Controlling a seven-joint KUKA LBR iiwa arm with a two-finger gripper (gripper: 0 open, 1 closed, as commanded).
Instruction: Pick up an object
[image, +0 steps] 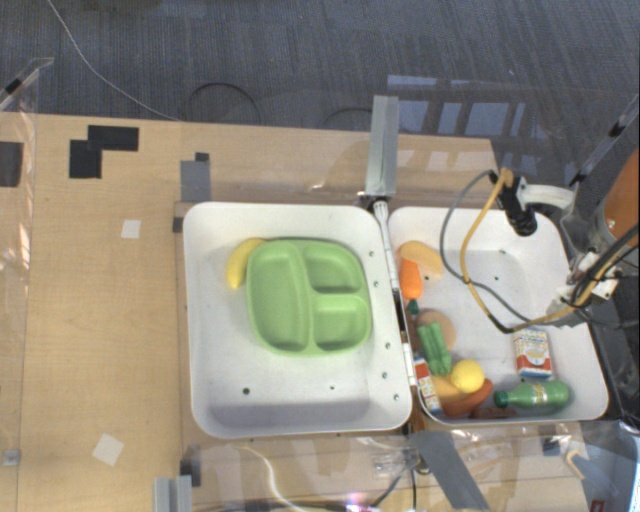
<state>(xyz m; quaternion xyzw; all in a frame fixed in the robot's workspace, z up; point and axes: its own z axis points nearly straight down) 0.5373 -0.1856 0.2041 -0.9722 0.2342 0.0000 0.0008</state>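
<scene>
Camera view: I cannot tell my claw's (590, 285) state above the right bin (500, 250); green bottle (533, 396) lies inside.

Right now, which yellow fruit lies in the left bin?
The banana, tucked against the green divided plate. The lemon lies in the right bin.

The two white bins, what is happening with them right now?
The grey arm reaches in over the right bin from the right, and nothing is seen held. That bin holds toy food along its left and lower edges, such as a lemon and a green bottle. The left bin holds a green divided plate with a banana beside it.
</scene>
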